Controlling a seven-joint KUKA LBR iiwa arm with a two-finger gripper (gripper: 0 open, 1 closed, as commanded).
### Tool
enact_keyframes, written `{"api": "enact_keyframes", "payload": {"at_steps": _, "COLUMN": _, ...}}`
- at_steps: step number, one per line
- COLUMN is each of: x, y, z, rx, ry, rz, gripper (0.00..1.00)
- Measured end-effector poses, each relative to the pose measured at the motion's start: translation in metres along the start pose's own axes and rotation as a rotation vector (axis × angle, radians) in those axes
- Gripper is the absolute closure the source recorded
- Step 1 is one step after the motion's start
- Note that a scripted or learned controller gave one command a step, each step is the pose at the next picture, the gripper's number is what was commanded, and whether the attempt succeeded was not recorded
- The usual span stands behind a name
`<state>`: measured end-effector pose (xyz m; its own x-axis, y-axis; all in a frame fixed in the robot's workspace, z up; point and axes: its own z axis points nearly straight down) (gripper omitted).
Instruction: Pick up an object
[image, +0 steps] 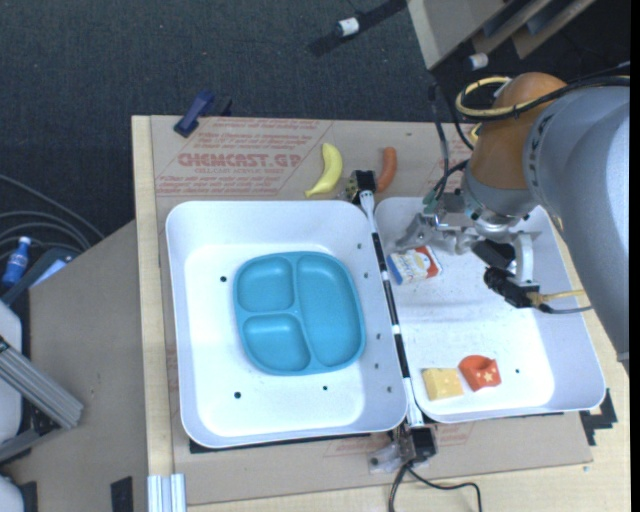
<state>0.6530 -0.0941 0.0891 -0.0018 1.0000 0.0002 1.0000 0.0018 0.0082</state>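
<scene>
Camera view: gripper (432, 238) low in the right bin (560, 390), just above the red-and-white carton (413, 265), finger state not discernible; step judged approach, next needing closure on it and a lift.

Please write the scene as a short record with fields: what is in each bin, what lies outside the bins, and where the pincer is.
left bin: blue divided plate
right bin: small white, red and blue carton near the far left corner; yellow block and red object near the front edge
bench behind the bins: banana, orange carrot-like piece
pincer: over the far end of the right bin, just above the carton
holding anything: cannot tell
</scene>
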Motion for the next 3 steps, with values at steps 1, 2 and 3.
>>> {"api": "enact_keyframes", "payload": {"at_steps": 1, "x": 0.001, "y": 0.001, "z": -0.011, "rx": -0.005, "ry": 0.000, "rz": -0.001, "gripper": 1.00}}
{"api": "enact_keyframes", "payload": {"at_steps": 2, "x": 0.001, "y": 0.001, "z": -0.011, "rx": -0.004, "ry": 0.000, "rz": -0.001, "gripper": 0.00}}
{"api": "enact_keyframes", "payload": {"at_steps": 3, "x": 0.001, "y": 0.014, "z": 0.004, "rx": 0.007, "ry": -0.001, "rz": 0.000, "gripper": 0.00}}
